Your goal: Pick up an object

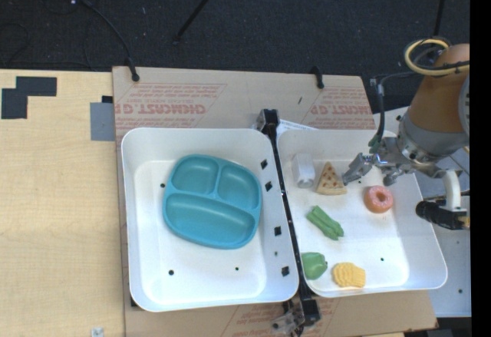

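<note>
In the right bin [418, 266] lie a pizza slice [331, 180], a pink donut [378, 199], a green pea pod [325, 222], a green pepper [313, 263], a yellow corn piece [349, 275] and a small white object [305, 171]. My gripper [377, 169] hangs over the bin's upper right part, between the pizza slice and the donut. Its fingers are spread apart and nothing sits between them. The left finger tip reaches toward the pizza slice; the donut lies just below the right finger.
The left bin [146, 266] holds a teal divided plate [212, 201]. A black divider [279, 205] runs between the two bins. Cardboard lies under both bins. The arm with its orange band [443, 97] comes in from the right.
</note>
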### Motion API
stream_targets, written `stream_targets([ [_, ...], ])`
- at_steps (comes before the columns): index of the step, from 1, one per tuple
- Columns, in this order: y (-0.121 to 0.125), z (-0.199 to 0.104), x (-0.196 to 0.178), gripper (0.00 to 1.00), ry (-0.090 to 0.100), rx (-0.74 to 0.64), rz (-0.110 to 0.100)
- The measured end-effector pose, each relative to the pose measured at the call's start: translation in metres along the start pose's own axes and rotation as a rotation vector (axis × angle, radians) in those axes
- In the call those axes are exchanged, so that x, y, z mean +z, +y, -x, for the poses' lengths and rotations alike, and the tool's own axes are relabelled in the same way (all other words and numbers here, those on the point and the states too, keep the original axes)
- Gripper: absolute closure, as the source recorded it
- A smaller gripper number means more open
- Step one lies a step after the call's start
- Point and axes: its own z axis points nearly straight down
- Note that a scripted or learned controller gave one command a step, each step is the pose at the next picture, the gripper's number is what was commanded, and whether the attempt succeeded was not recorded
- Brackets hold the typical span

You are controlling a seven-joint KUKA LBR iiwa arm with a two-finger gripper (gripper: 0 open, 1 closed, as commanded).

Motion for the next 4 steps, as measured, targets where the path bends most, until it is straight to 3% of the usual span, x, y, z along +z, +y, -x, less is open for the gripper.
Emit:
stream_targets([
  [1, 0.005, 0.001, 0.045, 0.0, -0.001, 0.001, 0.001],
  [2, 0.005, 0.002, 0.032, 1.0, -0.001, 0.003, 0.002],
  [4, 0.007, 0.003, -0.095, 1.0, -0.003, -0.002, 0.011],
])
